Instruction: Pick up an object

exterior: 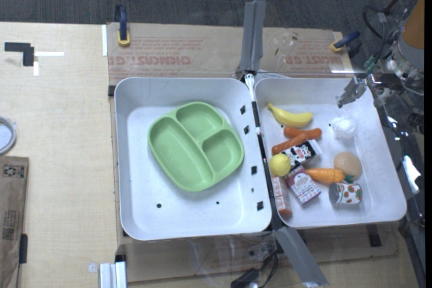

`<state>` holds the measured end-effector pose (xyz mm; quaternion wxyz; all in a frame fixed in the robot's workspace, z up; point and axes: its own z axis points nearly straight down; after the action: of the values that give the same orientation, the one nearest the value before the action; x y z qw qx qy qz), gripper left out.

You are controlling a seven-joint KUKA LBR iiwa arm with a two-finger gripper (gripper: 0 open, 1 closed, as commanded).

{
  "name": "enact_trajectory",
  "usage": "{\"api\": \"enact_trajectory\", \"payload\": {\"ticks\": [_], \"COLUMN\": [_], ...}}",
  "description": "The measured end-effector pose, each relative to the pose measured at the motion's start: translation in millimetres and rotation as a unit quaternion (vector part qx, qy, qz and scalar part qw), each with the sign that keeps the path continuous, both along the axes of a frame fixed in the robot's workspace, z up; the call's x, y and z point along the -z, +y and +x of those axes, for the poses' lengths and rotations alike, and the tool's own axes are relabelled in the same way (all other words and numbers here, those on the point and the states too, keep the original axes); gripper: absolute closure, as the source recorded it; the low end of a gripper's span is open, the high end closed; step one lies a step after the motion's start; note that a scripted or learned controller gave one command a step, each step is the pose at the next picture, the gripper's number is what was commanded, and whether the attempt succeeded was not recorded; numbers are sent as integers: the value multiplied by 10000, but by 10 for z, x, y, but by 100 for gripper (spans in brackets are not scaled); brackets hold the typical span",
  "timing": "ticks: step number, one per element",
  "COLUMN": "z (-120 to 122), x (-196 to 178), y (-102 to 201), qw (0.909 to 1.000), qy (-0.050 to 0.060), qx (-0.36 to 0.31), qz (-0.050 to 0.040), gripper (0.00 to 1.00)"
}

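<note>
The right bin [385, 145] holds several toy foods. They are a yellow banana [290, 116], a red sausage [298, 139], a lemon [280, 163], a black-and-white carton [303, 153], a red carton [303, 187], an orange carrot [325, 176], a tan egg-like ball [347, 163], a small printed can [345, 193] and a white crumpled piece [344, 126]. My gripper [351, 92] hangs over the bin's far right corner. It is above and just beyond the white piece, with nothing seen in it.
The left bin [135, 165] carries a green divided plate [196, 145]. A grey divider bar [253, 44] runs between the bins at the back. Clamps [121, 34] sit on the cardboard behind. The arm and cables [405, 57] crowd the right edge.
</note>
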<state>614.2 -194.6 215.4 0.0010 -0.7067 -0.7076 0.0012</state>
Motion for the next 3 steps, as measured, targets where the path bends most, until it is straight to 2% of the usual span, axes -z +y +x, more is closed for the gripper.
{"api": "enact_trajectory", "payload": {"ticks": [1, 2, 3], "z": [65, 138, 138], "x": [1115, 1231, 1230], "y": [412, 982, 980], "qw": [10000, 9801, 9802], "qy": [-20, -15, -15], "qx": [43, -1983, -1981], "qz": [-5, 4, 2], "gripper": [0, 0, 0]}}
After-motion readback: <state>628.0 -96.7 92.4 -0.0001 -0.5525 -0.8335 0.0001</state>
